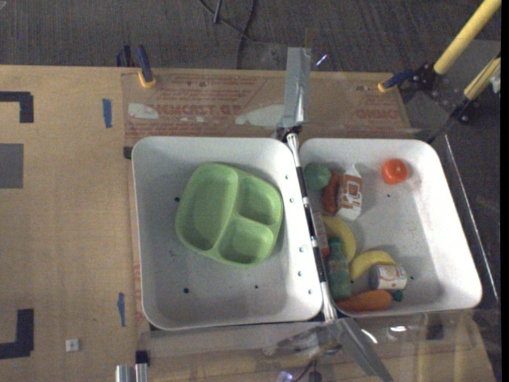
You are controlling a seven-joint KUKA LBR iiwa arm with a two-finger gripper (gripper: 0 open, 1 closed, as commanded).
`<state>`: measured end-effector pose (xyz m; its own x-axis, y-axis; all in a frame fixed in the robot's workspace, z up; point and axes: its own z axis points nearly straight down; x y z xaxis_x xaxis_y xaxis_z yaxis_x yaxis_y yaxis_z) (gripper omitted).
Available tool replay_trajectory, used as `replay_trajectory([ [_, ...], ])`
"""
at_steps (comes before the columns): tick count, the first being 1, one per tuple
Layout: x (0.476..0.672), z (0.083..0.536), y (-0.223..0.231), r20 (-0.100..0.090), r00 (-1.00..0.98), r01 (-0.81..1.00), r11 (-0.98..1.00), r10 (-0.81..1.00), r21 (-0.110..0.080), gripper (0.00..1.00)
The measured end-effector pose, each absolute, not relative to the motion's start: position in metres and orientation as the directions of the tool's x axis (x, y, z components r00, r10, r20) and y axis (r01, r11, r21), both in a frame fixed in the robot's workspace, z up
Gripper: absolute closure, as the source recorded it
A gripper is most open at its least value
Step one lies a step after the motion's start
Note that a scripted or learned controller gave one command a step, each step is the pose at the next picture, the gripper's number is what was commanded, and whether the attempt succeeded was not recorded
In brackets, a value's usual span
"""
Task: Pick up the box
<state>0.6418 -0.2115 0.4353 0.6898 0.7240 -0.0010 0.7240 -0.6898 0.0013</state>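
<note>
The box (350,192) is a small white and orange carton lying in the right bin (433,237), near its upper left corner. A brown-red item (331,196) touches the box's left side, and a green round item (316,175) sits just above that. A yellow banana (340,233) lies right below the box.
The right bin also holds an orange ball (394,171), a second banana (371,261), a small white can (387,277), a green bottle (339,267) and a carrot (366,301). A green divided plate (231,213) lies in the left bin (159,277). A yellow pole (473,26) stands at the top right.
</note>
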Motion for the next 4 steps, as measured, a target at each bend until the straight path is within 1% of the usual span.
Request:
replay_trajectory([
  [1,0.593,0.435,-0.147,-0.002,0.781,0.624,-0.781,0.624,-0.003,1.0],
  [2,0.627,0.435,-0.206,-0.001,0.788,0.615,-0.788,0.615,0.001,1.0],
  [3,0.618,0.378,-0.194,-0.001,0.728,0.686,-0.728,0.686,-0.002,1.0],
  [4,0.618,0.378,-0.194,-0.001,0.727,0.686,-0.727,0.686,-0.002,0.0],
])
